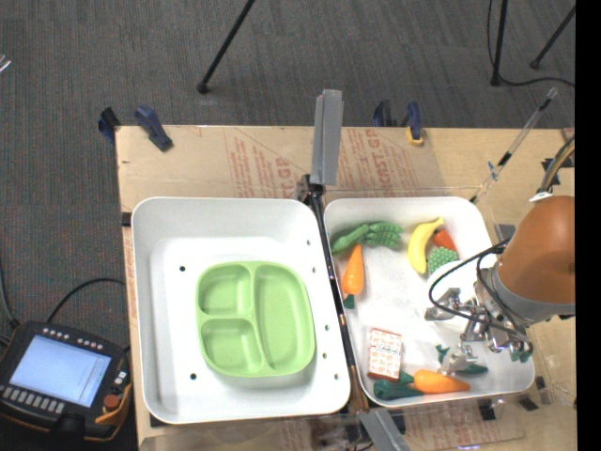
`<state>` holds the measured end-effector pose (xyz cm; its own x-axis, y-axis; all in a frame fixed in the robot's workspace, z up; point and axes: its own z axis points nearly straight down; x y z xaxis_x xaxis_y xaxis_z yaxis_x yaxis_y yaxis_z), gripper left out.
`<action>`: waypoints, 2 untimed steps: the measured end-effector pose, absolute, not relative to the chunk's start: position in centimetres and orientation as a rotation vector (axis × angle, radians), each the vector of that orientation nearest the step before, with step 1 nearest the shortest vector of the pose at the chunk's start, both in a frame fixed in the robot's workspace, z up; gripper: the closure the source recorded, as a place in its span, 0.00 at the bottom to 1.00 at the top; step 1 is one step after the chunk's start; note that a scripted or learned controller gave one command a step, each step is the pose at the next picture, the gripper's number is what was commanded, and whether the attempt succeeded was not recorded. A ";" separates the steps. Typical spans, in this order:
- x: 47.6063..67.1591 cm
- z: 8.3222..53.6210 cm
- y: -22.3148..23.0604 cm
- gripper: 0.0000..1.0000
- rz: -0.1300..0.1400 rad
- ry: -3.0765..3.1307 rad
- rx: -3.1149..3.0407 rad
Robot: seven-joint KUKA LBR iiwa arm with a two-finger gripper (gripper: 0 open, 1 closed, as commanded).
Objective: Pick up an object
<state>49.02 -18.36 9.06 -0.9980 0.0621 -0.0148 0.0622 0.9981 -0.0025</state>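
My gripper (467, 346) hangs low over the right bin (404, 205), near its front right corner, under the orange band of the arm (549, 252). Just below it lies an orange toy carrot (439, 381) with green leaves, along the bin's front wall. A small printed box (384, 353) lies left of the gripper. Farther back are a second carrot (352, 269) with green leaves (368, 235), a yellow banana (423, 242) and a small orange and green toy (441, 252). Nothing visibly sits in the gripper.
The left bin (160, 242) holds a green divided plate (255, 319). A grey post (327, 148) stands behind the seam between the bins. Clamps sit on the bench's back edge. A teach pendant (61, 374) lies on the floor at the lower left.
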 end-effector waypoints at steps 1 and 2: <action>48.5 9.4 -17.1 0.00 -0.013 3.110 0.025; 48.8 9.5 -17.0 0.00 -0.010 3.092 -0.313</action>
<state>48.79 -16.96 9.47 -0.9791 -0.2007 -0.0333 -0.2005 0.9796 -0.0096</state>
